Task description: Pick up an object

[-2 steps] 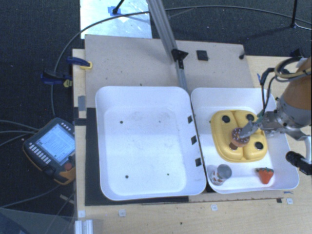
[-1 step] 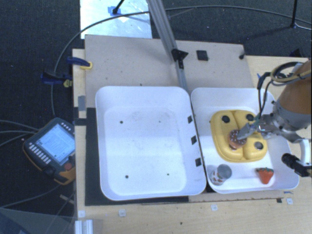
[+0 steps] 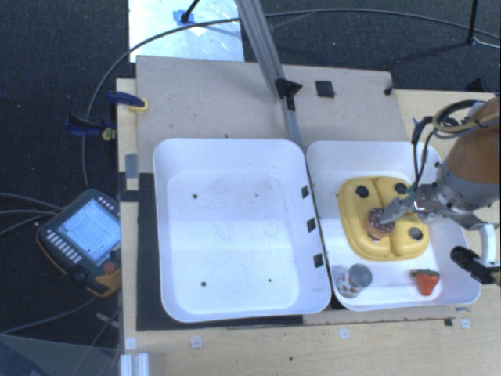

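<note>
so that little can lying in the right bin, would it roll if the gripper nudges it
Probably. The small can looks round-bodied and seems to lie tilted near the right bin's front-left corner, so a sideways nudge would likely roll it. The bin wall beside it should stop it quickly. Its smooth surface may slip in a pinch.

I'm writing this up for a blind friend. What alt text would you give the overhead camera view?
A grey robot arm reaches from the right, its gripper low over a yellow tray bearing a brown doughnut-like item in the right white bin. That bin also has a small cup and an orange toy near its front edge; the left white bin sits alongside.
</note>
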`<state>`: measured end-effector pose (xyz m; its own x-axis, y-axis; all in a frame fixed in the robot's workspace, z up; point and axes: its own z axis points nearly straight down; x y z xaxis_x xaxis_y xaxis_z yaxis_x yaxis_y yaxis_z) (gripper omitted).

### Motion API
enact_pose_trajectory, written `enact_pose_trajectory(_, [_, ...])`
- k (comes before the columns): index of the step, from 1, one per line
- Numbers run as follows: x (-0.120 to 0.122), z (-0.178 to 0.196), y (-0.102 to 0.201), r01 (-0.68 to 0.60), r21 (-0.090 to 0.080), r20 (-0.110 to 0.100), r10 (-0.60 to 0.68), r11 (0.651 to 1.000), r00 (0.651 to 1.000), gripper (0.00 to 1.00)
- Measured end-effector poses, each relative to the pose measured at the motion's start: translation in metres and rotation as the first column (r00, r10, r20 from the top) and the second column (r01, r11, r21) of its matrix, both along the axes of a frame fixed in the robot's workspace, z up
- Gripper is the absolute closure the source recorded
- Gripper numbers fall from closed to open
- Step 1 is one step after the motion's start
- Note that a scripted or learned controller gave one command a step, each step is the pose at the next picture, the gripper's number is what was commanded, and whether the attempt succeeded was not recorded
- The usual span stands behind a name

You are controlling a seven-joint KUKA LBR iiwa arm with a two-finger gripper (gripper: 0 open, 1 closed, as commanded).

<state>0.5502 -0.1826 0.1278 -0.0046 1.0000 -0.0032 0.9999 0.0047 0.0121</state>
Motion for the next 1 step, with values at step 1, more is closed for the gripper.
enact_pose_trajectory(1, [0.0017, 0.0117, 0.0010, -0.001, 0.004, 0.003, 0.001, 1.000, 1.000, 1.00])
